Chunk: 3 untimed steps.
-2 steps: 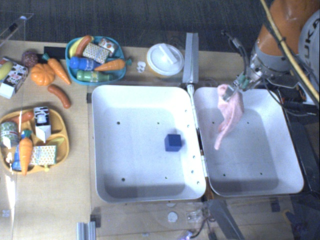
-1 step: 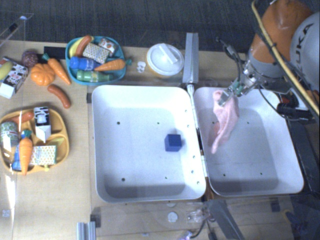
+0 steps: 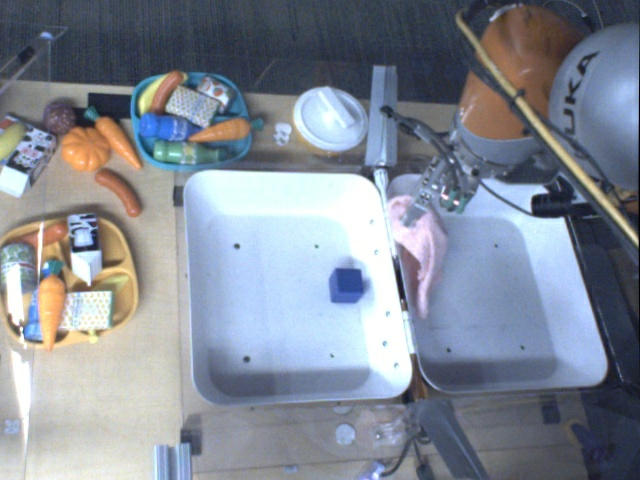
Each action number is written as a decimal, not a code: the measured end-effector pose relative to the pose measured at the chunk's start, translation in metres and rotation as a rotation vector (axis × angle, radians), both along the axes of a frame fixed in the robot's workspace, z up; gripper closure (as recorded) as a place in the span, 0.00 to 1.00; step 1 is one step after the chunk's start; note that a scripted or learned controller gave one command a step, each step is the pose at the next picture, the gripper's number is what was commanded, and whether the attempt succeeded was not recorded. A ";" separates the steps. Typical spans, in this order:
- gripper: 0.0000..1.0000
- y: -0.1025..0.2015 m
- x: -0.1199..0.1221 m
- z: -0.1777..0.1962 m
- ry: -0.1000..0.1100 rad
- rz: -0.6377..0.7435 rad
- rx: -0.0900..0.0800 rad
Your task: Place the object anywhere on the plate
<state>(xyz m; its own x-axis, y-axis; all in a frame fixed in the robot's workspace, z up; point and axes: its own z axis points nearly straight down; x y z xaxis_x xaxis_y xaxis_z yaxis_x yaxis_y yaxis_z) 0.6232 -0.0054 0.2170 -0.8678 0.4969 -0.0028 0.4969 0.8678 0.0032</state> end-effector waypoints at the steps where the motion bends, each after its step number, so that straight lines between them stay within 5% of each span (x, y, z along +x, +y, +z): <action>1: 1.00 0.051 -0.022 0.011 -0.002 0.400 -0.001; 3: 1.00 0.154 -0.055 0.025 -0.001 0.522 -0.001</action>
<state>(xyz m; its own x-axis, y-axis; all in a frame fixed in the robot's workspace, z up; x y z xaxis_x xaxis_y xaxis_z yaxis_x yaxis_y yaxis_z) 0.5677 0.1485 0.2420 -1.0000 -0.0023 -0.0044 -0.0023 1.0000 0.0028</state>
